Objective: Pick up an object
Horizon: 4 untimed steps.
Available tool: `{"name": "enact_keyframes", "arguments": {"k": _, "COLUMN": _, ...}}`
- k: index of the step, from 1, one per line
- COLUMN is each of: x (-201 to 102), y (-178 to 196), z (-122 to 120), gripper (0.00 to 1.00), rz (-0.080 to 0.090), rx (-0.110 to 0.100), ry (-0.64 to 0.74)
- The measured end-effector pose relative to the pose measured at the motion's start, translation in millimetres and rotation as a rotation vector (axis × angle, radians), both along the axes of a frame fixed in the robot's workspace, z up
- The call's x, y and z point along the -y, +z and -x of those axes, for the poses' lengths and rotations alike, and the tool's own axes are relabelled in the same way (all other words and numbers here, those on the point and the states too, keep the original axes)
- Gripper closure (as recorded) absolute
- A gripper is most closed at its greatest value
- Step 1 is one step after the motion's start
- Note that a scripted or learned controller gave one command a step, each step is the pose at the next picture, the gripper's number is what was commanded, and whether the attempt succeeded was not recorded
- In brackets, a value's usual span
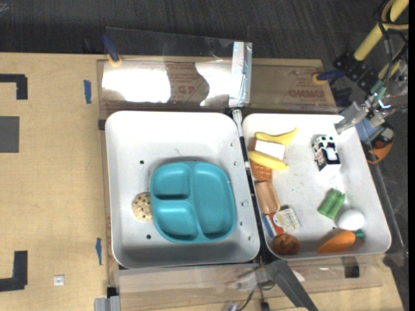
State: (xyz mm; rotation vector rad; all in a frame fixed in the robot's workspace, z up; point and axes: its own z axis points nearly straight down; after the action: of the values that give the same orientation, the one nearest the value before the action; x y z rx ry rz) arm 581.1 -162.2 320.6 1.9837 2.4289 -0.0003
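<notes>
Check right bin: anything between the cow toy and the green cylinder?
Camera view: nothing between them. Bare white bin floor separates the black-and-white cow toy from the green cylinder below it.

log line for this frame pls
phase: pre-grasp | gripper: over right bin's far right corner, holding nothing seen | left bin: teal tray, cookie | carrot: untouched

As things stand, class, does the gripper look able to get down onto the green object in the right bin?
Probably yes. The green object lies on open bin floor, apart from the white egg below it, with nothing over it. The gripper sits at the right bin's upper right corner.
</notes>
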Motion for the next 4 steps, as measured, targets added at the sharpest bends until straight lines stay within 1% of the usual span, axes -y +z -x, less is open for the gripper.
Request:
{"name": "enact_keyframes", "arguments": {"k": 1, "x": -14.6, "y": -136.9, "z": 72.4, "gripper": 0.0, "rz": -0.007, "rx": -0.017, "ry": 0.102}}
{"name": "enact_keyframes", "arguments": {"k": 2, "x": -8.6, "y": -201.7, "z": 23.1, "gripper": 0.0, "rz": -0.005, "rx": -0.009, "ry": 0.241}}
{"name": "enact_keyframes", "arguments": {"k": 3, "x": -47.3, "y": -217.9, "z": -19.3, "gripper": 0.0, "rz": -0.004, "rx": -0.005, "ry": 0.0}}
{"name": "enact_keyframes", "arguments": {"k": 4, "x": -41.9, "y": -235.7, "z": -79.2, "gripper": 0.0, "rz": -0.006, "rx": -0.04, "ry": 0.022}}
